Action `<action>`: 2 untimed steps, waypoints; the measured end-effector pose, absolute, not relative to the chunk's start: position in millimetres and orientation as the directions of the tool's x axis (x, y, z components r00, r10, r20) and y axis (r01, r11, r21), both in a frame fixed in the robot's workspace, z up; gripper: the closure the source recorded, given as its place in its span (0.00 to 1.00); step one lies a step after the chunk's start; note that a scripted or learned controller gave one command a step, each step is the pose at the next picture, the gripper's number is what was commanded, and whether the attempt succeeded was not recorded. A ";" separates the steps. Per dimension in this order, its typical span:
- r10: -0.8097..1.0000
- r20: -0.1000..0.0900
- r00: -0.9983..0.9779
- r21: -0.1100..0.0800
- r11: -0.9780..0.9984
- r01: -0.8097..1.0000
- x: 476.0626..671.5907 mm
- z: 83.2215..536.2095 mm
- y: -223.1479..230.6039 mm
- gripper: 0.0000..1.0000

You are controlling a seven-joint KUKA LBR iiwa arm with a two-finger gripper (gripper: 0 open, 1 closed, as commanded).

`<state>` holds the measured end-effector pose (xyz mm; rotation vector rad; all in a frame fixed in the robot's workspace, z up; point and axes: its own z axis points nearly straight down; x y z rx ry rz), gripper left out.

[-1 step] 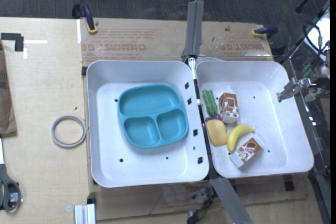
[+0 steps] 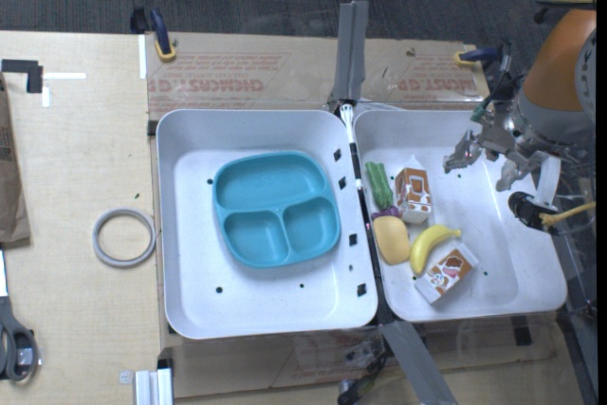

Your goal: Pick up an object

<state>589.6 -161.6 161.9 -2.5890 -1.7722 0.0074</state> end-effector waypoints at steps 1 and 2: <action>0.964 0.002 0.267 0.005 -0.267 0.964 529.2 116.7 -102.6 0.00; 0.991 -0.001 0.130 0.000 -0.130 0.991 527.9 145.8 -117.3 0.00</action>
